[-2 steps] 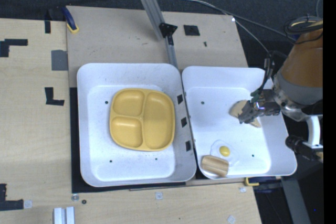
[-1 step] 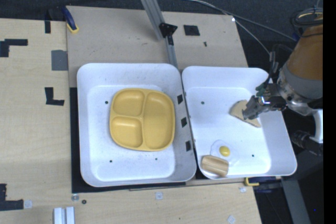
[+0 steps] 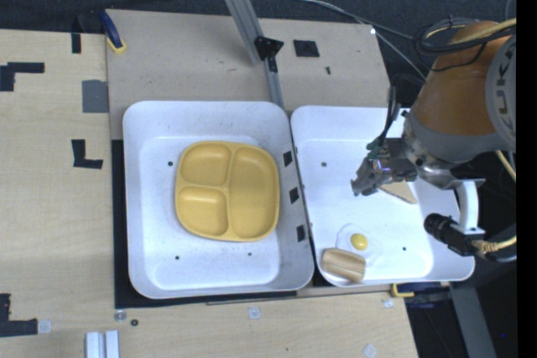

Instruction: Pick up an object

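While I watched from the console, the surface (image 3: 50,180) filled the left of the frame, pale wood with dark tape marks. Next to it sat the left bin (image 3: 143,264), holding a yellow divided plate (image 3: 226,189) in its middle, three compartments, nothing in them that I could make out.

Moving right past the divider, I looked into the right bin (image 3: 336,130). At its lower left corner lay a tan bread-like piece (image 3: 343,264), and just above it a fried-egg toy (image 3: 356,241), white with a yellow yolk, the two close together or touching. Further right, a pale wedge (image 3: 401,192) lay on the bin floor, partly covered by the arm's head.

The pincer (image 3: 369,180) hung low at the wedge's left end, at the right middle of the frame, under the grey and orange arm (image 3: 457,96). I could not tell from this slant whether it was spread or clenched, nor whether it touched the wedge; I saw nothing gripped in it.

I judged the step to be the approach to the grasp, with the wedge the likeliest target since it sat right beside the tool. The next move, as I read it, called for settling squarely over the wedge, closing on it, then lifting straight up to check that it came along.
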Action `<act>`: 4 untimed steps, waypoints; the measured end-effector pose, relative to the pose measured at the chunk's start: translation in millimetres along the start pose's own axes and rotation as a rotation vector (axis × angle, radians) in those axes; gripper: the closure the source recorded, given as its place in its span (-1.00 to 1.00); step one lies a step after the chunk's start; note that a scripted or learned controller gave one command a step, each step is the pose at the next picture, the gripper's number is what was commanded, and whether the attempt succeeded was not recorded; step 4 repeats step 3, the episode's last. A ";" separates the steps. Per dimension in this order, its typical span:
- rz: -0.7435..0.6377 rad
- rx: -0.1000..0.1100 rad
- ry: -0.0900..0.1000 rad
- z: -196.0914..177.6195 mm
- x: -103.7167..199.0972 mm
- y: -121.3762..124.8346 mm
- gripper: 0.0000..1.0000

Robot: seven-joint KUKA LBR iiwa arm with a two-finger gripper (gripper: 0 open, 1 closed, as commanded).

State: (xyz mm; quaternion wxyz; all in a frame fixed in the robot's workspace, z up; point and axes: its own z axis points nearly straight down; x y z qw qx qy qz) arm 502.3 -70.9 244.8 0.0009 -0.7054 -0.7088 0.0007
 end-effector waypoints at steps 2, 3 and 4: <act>-0.004 0.001 0.002 10.9 110.8 9.8 1.00; -0.003 0.000 0.001 5.5 163.0 14.1 1.00; -0.003 0.000 0.001 5.5 163.0 14.1 1.00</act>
